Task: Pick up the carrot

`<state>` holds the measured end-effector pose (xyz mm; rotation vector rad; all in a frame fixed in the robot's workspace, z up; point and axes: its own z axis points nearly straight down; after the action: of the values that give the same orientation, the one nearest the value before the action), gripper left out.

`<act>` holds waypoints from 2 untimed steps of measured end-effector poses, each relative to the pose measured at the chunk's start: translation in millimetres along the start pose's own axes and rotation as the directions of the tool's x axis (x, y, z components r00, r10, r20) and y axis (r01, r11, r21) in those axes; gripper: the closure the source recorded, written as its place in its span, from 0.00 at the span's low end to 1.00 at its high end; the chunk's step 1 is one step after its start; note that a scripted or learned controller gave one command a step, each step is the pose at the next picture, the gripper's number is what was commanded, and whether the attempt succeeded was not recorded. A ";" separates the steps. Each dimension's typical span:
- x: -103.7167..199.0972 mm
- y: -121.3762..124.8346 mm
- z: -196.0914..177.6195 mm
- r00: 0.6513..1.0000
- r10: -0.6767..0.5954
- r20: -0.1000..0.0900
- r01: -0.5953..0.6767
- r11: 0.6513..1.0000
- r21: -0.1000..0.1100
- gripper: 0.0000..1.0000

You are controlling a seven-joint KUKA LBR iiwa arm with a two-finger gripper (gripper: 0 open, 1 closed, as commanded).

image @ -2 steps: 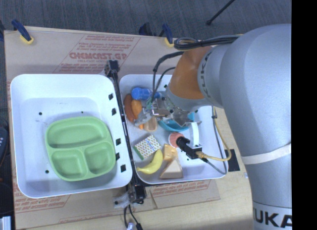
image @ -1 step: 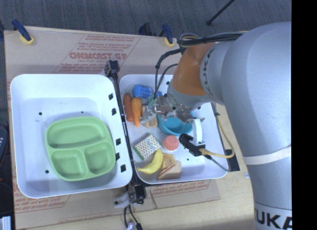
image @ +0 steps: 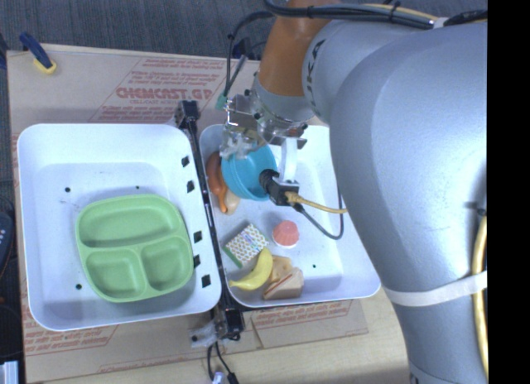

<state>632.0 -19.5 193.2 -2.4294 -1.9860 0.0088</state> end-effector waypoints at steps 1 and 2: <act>-2.1 -0.8 2.1 1.000 0.003 0.002 -0.003 1.000 0.004 0.00; -9.1 -54.7 2.1 0.985 0.175 0.001 -0.175 0.985 0.005 0.00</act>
<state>576.6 -17.5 191.4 -2.5921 -1.7631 0.0156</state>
